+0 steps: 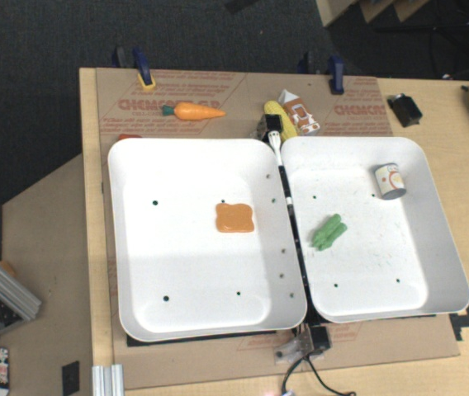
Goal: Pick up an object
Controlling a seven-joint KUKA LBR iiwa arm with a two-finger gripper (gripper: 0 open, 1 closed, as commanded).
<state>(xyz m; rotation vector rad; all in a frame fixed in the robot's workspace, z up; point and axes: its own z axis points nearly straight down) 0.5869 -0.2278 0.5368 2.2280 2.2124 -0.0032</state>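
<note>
An orange flat toast-shaped piece (234,218) lies near the middle of the left bin (135,246). In the right bin (433,279) a green leafy toy (329,232) sits left of centre. A small grey and white can (389,180) lies on its side toward that bin's far right corner.
A toy carrot (195,112) rests on the cardboard behind the left bin. A yellow banana-like toy (276,115) and a small brown and white packet (299,115) sit behind the seam between the bins. Blue clamps (336,76) hold the board's far edge. A black block (405,109) lies at the far right.
</note>
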